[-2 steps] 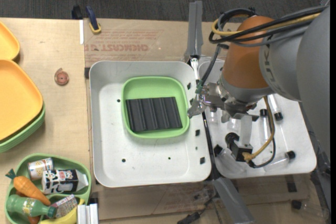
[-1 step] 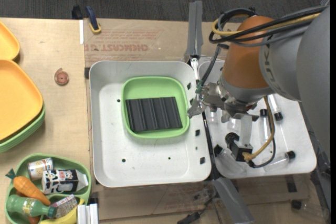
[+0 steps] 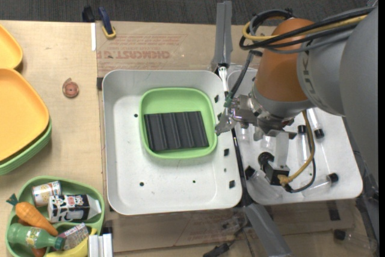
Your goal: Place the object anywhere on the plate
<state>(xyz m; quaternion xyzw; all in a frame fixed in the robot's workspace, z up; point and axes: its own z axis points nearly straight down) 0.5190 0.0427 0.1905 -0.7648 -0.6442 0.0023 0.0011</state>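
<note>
A green square plate (image 3: 207, 102) sits in the upper middle of the left white bin (image 3: 120, 147). A dark grey ribbed rectangular object (image 3: 175, 130) lies flat on the plate, well inside its rim. My gripper (image 3: 264, 140) hangs under the orange-banded wrist (image 3: 283, 72) over the left part of the right bin (image 3: 343, 183), just right of the wall between the bins. It is apart from the plate and from the dark object. The wrist hides the gripper's tips from this camera.
Stacked yellow and green plates (image 3: 21, 117) lie at the bench's left edge. A green bowl of toy food (image 3: 51, 213) stands at the bottom left. A small pink disc (image 3: 71, 88) and a clamp (image 3: 106, 23) rest on the bench behind the left bin.
</note>
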